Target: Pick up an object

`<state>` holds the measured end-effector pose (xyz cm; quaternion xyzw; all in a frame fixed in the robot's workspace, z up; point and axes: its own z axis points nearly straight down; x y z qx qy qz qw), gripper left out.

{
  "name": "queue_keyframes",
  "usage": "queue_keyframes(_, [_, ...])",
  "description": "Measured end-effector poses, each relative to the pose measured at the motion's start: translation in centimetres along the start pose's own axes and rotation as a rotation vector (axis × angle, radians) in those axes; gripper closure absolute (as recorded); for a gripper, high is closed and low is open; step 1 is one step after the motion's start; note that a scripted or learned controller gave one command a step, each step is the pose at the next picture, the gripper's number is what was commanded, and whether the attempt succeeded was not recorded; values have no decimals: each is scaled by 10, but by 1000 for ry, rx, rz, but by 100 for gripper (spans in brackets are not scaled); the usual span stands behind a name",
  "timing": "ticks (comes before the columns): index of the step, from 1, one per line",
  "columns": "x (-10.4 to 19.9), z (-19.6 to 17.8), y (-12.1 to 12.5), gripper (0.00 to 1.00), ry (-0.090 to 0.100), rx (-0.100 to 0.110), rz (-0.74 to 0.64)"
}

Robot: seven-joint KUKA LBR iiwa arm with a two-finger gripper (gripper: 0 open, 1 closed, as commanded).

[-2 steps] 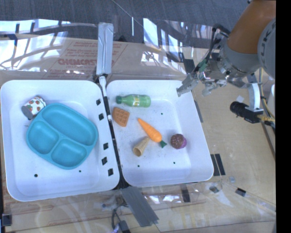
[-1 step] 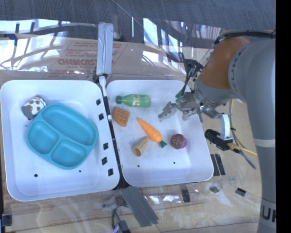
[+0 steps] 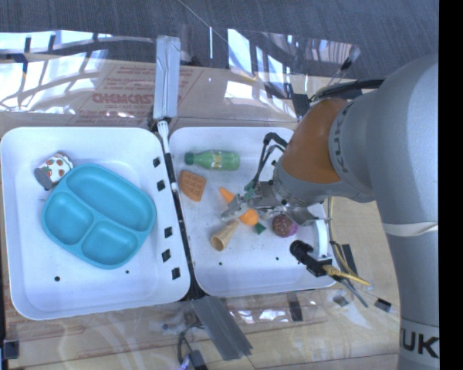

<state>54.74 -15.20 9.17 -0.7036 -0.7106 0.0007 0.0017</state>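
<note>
My gripper reaches in from the right and hangs low over the middle of the right bin. Beside its tip lie two small orange pieces, one on the far side and one on the near side. A tan ice cream cone lies just in front of it. A dark red round item sits under the wrist to the right. A green bottle lies at the back of the bin, and a tan waffle square is near its left wall.
The left bin holds a blue divided plate and a small spotted item at its back left. A ridge with black clips separates the bins. A black fitting and cables stand at the right bin's front right.
</note>
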Motion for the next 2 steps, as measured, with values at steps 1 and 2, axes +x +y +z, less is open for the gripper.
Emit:
queue_keyframes(1, [-1,-10,0,100,-1,1,-4])
queue_keyframes(2, [71,-104,59,100,1,-10,-4])
